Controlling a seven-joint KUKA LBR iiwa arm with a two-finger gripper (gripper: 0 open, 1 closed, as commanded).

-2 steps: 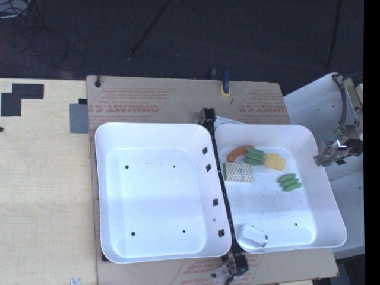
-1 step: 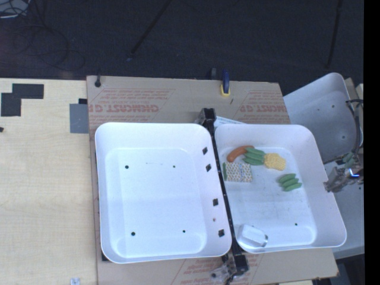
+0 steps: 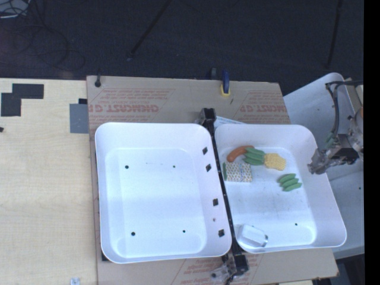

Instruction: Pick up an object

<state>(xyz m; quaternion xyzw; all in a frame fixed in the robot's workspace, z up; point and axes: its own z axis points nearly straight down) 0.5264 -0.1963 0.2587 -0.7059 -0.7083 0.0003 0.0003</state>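
Mostly right bin (image 3: 323,218): sausage (image 3: 239,152), corn (image 3: 274,161), pea pods (image 3: 290,182).

Red lettering, printed upside down and mirrored so that it cannot be read with certainty, is seen on the brown board (image 3: 178,100) beneath the white bins.

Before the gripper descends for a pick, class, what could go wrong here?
1. The orange sausage, green pod and yellow corn piece lie bunched together, so a grasp may nudge neighbours.
2. The gripper sits over the right bin's rim; lowering there could strike it.
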